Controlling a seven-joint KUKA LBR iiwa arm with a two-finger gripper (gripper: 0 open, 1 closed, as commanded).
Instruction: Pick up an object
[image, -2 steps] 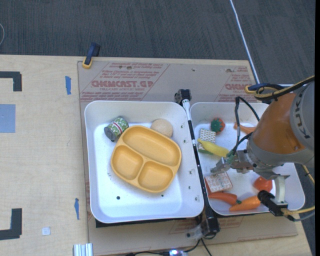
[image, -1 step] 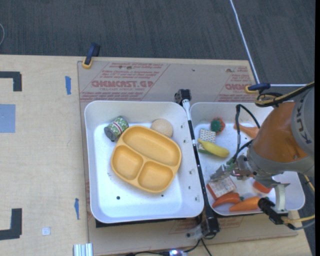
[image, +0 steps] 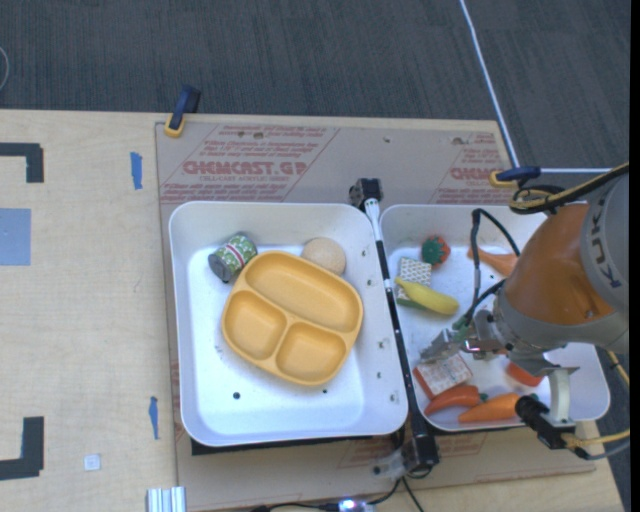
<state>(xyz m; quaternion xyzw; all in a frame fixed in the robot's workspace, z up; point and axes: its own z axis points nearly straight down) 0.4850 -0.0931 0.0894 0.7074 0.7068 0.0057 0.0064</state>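
- The surface (image: 80, 330) carries two white bins. The left bin (image: 195, 330) holds a yellow divided tray (image: 292, 316), with a green can (image: 232, 256) and a pale round thing (image: 325, 255) just beyond the tray.
- The arm (image: 565, 280) hangs over the right bin (image: 400, 225), on the side away from the tray. I judge the step in hand to be the reach, or the lowering, toward one thing; nothing looks lifted yet.
- The tool (image: 455, 345) is low in the right bin. Its metal tip points toward the tray and sits just above a red and white packet (image: 442, 377). I cannot tell if it is open or closed, and I see nothing held in it.
- The packet lies in the right bin, near its corner closest to the tray and to the camera. It is the most likely target, in my opinion. A red pepper (image: 450, 399) and a carrot (image: 492, 408) lie just beside it, so the next move calls for a clean descent that touches one thing, not three.
- A banana (image: 428, 297) and a strawberry (image: 434, 249) lie farther from the camera, apart from the tool.
- The arm hides much of the right bin on the side away from the tray. Orange and red pieces show at its edge, and I cannot name them.
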